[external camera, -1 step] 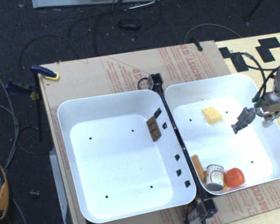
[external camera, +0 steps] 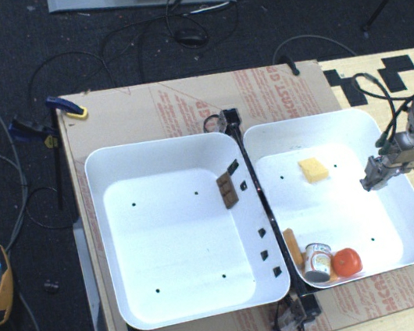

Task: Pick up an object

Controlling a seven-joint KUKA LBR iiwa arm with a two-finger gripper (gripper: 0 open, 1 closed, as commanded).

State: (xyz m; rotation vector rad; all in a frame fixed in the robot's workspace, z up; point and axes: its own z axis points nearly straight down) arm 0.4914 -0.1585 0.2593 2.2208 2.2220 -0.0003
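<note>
The right bin (external camera: 402, 190) holds a yellow block (external camera: 314, 169) near its far side. In its near corner lie an orange stick (external camera: 292, 246), a small can (external camera: 317, 261) and a red ball (external camera: 347, 261), close together. A brown bar (external camera: 228, 190) leans on the right wall of the left bin (external camera: 125, 238). My gripper (external camera: 373, 176) hangs over the right part of the right bin, to the right of the yellow block and well apart from it. Nothing shows between its fingers.
A black divider with clips (external camera: 264, 230) runs between the two bins. Cables (external camera: 305, 48) and a blue and yellow clamp (external camera: 68, 107) lie beyond the cardboard sheet (external camera: 180, 102) under the bins.
</note>
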